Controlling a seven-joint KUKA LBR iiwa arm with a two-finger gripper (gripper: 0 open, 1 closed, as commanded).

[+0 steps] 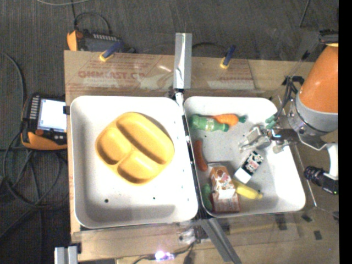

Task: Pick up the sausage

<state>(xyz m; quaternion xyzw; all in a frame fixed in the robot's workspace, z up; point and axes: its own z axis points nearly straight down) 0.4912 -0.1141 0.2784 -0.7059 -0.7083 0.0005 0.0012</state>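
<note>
The bins (82, 202) look like smooth matt white plastic. The yellow dish (135, 147) is smooth plastic with a soft sheen. The sausage (199, 155) has a slightly glossy reddish skin. The counter (126, 73) looks like matt brown cardboard. The hand (254, 136) is bare shiny metal.
</note>
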